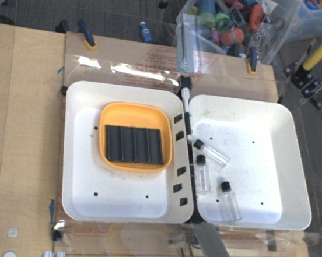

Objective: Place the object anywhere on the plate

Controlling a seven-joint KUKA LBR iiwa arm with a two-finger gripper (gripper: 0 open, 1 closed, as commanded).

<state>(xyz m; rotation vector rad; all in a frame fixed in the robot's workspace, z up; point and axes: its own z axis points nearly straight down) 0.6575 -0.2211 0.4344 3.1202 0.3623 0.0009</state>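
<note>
Vials lie in the right bin [278, 134] — three clear ones with black caps, clustered toward its 8 o'clock side. One vial [211, 151] lies slanted nearest the divider, a second [202, 173] sits just below it, roughly upright in the view, and a third [229, 201] lies at 5 o'clock from those two, close to the bin's lower wall. The left bin [75, 196] carries an orange plate [138, 114] near its centre, and on the plate rests a dark ribbed block [134, 145], covering most of its floor. Both bins sit side by side on the table [7, 134]. As for the fingers, I cannot tell their state.
</note>
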